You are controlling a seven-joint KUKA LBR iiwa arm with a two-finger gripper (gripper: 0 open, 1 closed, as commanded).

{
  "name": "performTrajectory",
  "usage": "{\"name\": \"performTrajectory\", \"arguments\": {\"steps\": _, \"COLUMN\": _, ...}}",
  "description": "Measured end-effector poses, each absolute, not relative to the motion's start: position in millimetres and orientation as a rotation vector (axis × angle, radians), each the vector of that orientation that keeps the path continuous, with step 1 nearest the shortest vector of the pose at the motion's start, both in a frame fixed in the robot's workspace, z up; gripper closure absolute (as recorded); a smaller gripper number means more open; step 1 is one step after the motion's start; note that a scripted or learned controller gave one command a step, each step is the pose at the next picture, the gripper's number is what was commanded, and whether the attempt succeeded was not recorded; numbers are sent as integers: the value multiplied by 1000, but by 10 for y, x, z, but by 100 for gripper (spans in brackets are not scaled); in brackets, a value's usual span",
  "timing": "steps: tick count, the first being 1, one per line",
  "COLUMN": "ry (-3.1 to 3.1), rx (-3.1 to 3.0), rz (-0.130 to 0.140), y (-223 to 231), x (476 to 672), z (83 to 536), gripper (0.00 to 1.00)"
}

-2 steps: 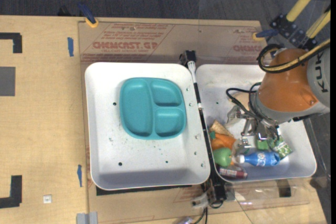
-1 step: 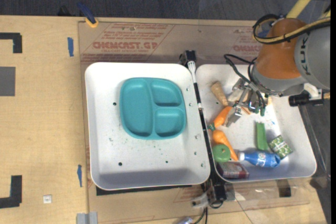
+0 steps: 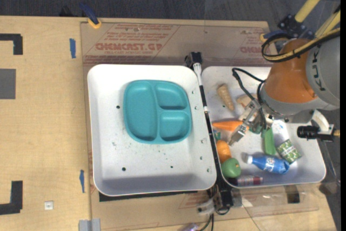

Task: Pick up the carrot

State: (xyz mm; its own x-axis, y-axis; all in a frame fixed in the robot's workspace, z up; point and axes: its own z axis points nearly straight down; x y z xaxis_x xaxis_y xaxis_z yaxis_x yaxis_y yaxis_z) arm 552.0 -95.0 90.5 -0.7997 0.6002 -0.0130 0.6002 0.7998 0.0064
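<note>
Carrot (image 3: 227, 126) lies in the right bin (image 3: 316, 170), near its left wall, above an orange (image 3: 222, 150) and a green fruit (image 3: 231, 167). Gripper (image 3: 244, 127) sits at the carrot's right end; can't tell whether it is released or clenched. Step looks like grasp approach. Next: close on the carrot, lift straight.

On my feed, the cardboard sheet (image 3: 173, 43) under the bins carries red print reading "CHEMCAST GP" at its left, with smaller lines above it too fine to read. A cropped repeat sits at its right end. The arm housing (image 3: 327, 76) shows black letters "KU", cut off.
</note>
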Motion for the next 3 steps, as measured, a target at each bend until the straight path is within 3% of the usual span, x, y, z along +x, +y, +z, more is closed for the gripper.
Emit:
{"name": "performTrajectory", "arguments": {"steps": 2, "ry": 2687, "rx": 1605, "rz": 10, "y": -983, "x": 5849, "z": 897, "gripper": 0}}
{"name": "performTrajectory", "arguments": {"steps": 3, "ry": 2679, "rx": 1595, "rz": 14, "y": -986, "x": 5885, "z": 1031, "gripper": 100}}
